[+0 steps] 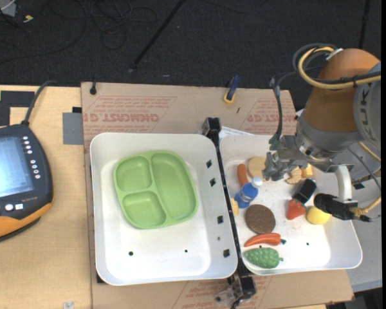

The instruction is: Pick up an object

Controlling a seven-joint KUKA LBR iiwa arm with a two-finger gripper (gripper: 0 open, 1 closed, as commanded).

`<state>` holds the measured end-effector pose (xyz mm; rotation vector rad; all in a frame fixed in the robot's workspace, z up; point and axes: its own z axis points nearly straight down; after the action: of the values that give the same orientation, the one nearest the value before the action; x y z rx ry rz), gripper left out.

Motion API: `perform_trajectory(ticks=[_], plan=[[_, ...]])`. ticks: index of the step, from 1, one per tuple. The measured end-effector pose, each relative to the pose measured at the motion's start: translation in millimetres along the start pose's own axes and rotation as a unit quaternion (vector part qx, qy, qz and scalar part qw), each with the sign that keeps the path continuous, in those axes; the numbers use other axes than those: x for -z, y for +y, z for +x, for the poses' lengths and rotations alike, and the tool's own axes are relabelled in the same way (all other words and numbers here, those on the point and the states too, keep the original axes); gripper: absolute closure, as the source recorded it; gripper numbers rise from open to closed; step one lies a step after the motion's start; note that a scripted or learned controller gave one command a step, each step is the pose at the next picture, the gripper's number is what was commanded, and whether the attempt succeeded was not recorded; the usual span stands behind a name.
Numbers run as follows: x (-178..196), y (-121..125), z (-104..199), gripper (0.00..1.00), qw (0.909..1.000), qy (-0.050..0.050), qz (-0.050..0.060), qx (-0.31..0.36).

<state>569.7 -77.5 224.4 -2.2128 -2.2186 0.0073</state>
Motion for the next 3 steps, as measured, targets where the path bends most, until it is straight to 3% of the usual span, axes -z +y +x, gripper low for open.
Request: perform_trajectory(ticks=[3], plan=[[-8, -37, 134, 1.0, 1.0, -0.001, 0.0, 0.001]])
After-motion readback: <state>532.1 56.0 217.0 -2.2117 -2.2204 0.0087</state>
